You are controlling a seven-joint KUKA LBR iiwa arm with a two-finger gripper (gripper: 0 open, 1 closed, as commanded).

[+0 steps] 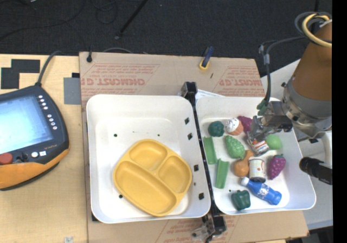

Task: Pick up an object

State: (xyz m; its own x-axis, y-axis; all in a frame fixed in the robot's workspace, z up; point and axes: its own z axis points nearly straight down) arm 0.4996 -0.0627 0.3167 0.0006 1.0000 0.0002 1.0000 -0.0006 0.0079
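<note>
My gripper (258, 140) hangs low over the middle of the right bin (306, 198), in among the toy foods. Right under it lies a small red and white item (259, 147); whether the gripper touches it is unclear. Around it lie a bumpy green fruit (235, 147), a light green piece (274, 142), a magenta piece (245, 123), a white ball (233, 125) and a dark green round piece (216, 128). Nearer the front are an orange fruit (241, 167), a small can (257, 167), purple grapes (276, 166), a blue bottle (264, 192) and a dark green pepper (241, 199).
Two green sticks (210, 149) (222, 173) lie along the right bin's left wall. The left bin (103, 128) holds a yellow divided plate (153, 176). A control pendant (30, 133) rests on the bench at the far left.
</note>
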